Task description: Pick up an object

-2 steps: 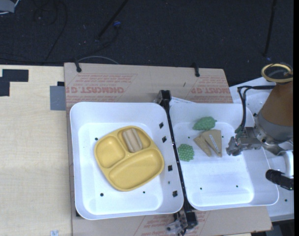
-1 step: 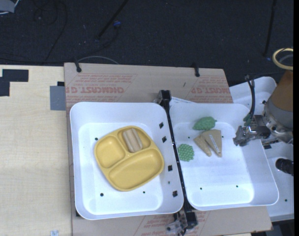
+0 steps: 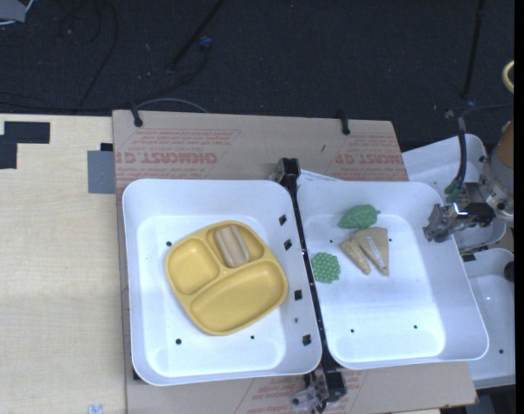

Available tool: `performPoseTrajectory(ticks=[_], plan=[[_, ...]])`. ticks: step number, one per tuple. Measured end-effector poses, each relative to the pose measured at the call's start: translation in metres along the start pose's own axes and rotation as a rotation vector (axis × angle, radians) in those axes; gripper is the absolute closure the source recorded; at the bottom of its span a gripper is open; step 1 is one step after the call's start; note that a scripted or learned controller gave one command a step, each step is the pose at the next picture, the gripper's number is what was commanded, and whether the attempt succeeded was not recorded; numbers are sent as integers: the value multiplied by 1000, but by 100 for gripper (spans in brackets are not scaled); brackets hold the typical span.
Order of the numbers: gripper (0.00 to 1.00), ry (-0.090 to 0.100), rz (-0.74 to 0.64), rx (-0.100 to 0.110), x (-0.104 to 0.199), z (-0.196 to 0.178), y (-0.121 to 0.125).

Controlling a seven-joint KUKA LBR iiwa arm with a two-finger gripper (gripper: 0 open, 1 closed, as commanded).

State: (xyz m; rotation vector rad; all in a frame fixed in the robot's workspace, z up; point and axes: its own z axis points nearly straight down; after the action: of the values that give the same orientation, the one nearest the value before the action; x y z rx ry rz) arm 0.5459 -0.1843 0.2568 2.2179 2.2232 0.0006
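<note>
The right bin [image 3: 417, 326] holds a green leafy piece [image 3: 358, 216], a round green knobbly piece [image 3: 326, 267] and tan wedge-shaped pieces [image 3: 369, 250] between them. My gripper [image 3: 443, 222] hangs at the right bin's right rim, well right of the wedges and apart from every piece. Nothing shows between its tips. The grey arm [image 3: 495, 188] reaches in from the right edge.
The left bin [image 3: 159, 335] carries a yellow divided tray [image 3: 206, 304] with a tan bread-like piece [image 3: 233, 246] in its upper compartment. A black divider bar [image 3: 301, 266] runs between the bins. Brown cardboard [image 3: 245, 149] lies under both bins.
</note>
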Motion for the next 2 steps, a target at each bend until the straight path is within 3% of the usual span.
performPoseTrajectory(ticks=[2], plan=[[100, 3, -1, 6, 108, 16, -7]])
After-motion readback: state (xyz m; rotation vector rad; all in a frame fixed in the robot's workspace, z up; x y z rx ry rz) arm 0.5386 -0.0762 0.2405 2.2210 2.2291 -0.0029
